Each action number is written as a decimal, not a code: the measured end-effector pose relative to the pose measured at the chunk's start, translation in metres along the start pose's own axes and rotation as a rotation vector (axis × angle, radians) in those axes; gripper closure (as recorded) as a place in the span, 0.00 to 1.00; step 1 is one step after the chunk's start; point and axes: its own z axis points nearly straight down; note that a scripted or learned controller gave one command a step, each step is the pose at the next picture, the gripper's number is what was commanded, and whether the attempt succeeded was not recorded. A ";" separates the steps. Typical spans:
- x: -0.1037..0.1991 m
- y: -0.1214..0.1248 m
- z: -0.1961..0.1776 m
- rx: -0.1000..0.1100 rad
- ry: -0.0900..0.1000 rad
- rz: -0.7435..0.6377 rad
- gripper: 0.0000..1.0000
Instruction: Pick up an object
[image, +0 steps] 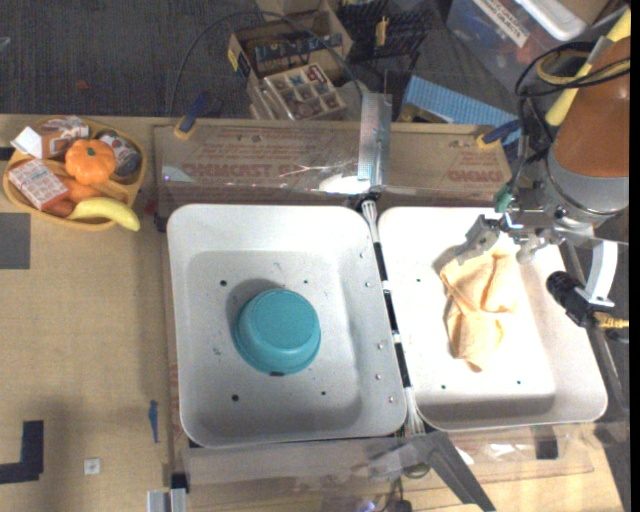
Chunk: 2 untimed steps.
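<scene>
A pale yellow cloth (478, 310) lies crumpled in the right bin (570, 390), stretching from its upper middle down toward its centre. My gripper (503, 243) hovers at the cloth's top edge. It is open, its two grey fingers (479, 237) spread wide to either side of the cloth's upper end. I cannot see the fingers closed on the fabric. A teal bowl (278, 330) sits upside down in the middle of the left bin (200, 240).
The arm's grey body and orange band (595, 130) hang over the right bin's far right corner, with cables above. A basket of toy fruit (72, 172) sits at the far left of the bench. A cardboard wall (260, 165) runs behind both bins.
</scene>
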 end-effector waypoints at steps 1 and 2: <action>-0.003 -0.031 0.034 0.000 0.000 -0.136 0.00; -0.036 0.019 0.166 -0.008 -0.002 -0.077 0.00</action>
